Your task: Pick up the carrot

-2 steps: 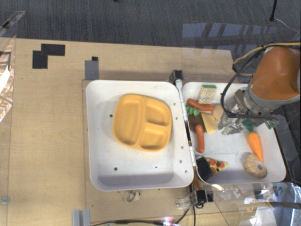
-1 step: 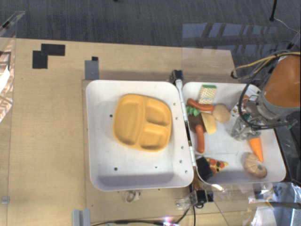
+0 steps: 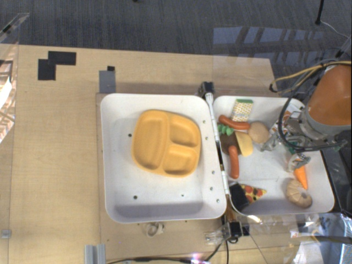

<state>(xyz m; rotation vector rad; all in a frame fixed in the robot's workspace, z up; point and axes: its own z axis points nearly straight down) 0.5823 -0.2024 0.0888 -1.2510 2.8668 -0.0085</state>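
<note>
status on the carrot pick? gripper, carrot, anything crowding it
Gripper down in right bin, right above carrot. Carrot lying on bin floor, not seen held. Bread roll close beside it.

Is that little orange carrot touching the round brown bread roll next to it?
Cannot tell. In the camera view the carrot points down toward the bread roll in the right bin, and their edges meet with no plain gap or contact.

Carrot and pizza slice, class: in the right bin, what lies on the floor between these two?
In the camera view, the stretch of right bin floor between the carrot and the pizza slice is bare white; the bread roll sits just below the carrot, off that line.
</note>
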